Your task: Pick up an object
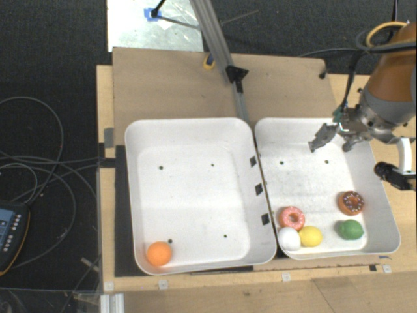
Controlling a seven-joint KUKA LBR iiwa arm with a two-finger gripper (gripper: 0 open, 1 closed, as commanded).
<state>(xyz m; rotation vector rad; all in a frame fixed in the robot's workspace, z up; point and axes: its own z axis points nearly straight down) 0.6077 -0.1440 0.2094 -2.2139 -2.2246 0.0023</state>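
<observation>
At the far left, dark carpeted floor (45, 57) carries loose black cables (32, 168) that loop toward a handheld control pendant (12, 230) lying at the frame's edge. Farther back on the floor lies a pale sheet (140, 21) with a scrap of blue tape (150, 14) on it. The light wooden table (169, 83) starts beside the cables, with a brown board covering its top behind the bins. The left bin (189, 142) sits on the table, shallow and white, its floor scuffed and dotted with a few small dark holes; an orange ball (159, 253) rests in its near left corner. A grey metal pole (215, 34) slants down from the top of the frame and meets the table behind the seam where the two bins touch. The right bin (293, 175) lies just beside the left one, and the objects cluster along its near side: a pink frosted doughnut (292, 218), with a white ball (288, 238) and a yellow ball (311, 236) touching each other just in front of it, then a chocolate doughnut (351, 203) and a green ball (350, 229) near the right wall. The gripper (334, 141) hangs over the far right part of that bin, well apart from every object, jaws spread wide with nothing between them, below the orange-banded arm (393, 77).
</observation>
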